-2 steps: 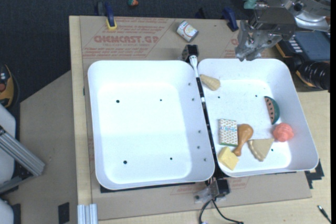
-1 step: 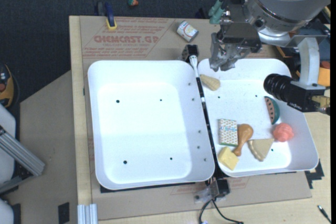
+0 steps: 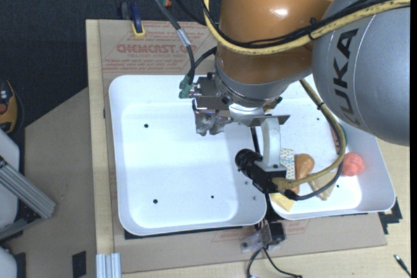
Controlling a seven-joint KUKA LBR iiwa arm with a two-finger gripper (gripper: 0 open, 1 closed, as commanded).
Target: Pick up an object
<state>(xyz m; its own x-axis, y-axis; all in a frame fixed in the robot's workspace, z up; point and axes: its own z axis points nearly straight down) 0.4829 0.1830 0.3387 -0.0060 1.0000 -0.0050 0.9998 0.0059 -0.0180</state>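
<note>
My gripper (image 3: 210, 123) hangs below the big orange wrist band, over the upper middle of the left bin (image 3: 163, 172). Nothing shows beneath it but bare white floor. In the right bin (image 3: 373, 194) lie a pink ball (image 3: 352, 165) near the right wall, a tan-orange lump (image 3: 303, 166) and a small patterned piece (image 3: 287, 157) beside it. A pale yellow item (image 3: 284, 203) sits at that bin's front left corner. The arm hides much of the right bin.
Black and yellow cables (image 3: 260, 172) loop down from the wrist over the divide between the bins. The bins rest on a brown board (image 3: 150, 42) with a blue-yellow clamp (image 3: 136, 19) at its far edge.
</note>
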